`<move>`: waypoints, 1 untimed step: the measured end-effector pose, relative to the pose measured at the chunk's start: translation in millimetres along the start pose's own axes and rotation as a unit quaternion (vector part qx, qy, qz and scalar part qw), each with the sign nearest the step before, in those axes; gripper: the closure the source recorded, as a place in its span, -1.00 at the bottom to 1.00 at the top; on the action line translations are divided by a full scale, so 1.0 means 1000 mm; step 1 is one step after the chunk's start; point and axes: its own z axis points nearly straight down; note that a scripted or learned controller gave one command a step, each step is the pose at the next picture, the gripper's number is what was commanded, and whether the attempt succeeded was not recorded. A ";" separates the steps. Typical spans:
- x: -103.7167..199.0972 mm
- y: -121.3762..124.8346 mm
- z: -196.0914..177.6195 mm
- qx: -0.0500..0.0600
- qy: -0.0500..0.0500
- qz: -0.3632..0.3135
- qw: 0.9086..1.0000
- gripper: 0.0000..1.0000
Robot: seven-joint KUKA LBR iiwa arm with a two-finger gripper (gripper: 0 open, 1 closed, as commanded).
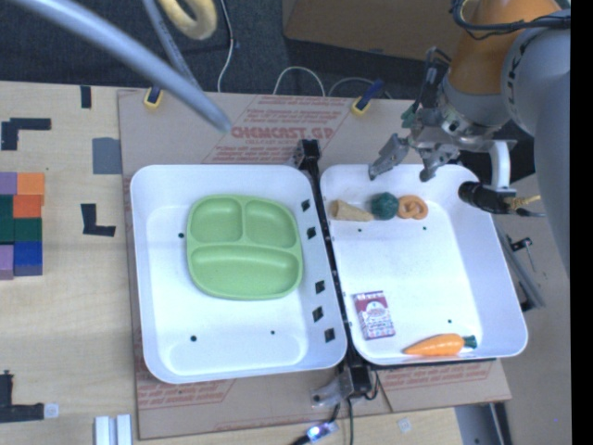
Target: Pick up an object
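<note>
**Desk:** What does your feed show?

**Me:** I see the two-finger gripper point(408, 163) hanging over the far edge of the right shallow white bin point(482, 276), its fingers point(384, 162) spread apart with nothing between them. The grey arm with its orange band point(500, 12) comes in over the bin's far right corner.

**Desk:** And the things to pick?

**Me:** Three sit in a row along that bin's far edge, just below the gripper: a tan wedge-shaped piece point(349, 210) nearest the bin's left edge, then a dark green rounded lump point(384, 205), then a small orange ring-like piece point(413, 208). The green and orange ones look to be touching; the tan wedge lies just beside the green one. The gripper is apart from all three.

**Desk:** Anything else in that bin?

**Me:** A small red and white flat packet point(374, 314) near the left edge, toward the near side, and an orange toy carrot with a green tip point(439, 345) lying along the near edge.

**Desk:** The other bin?

**Me:** The left white bin point(162, 276) holds a light green plastic divided plate point(245, 247), sitting flat toward its far side.
</note>
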 end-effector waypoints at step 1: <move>0.000 0.002 -0.007 -0.006 -0.001 -0.001 1.000 -1.00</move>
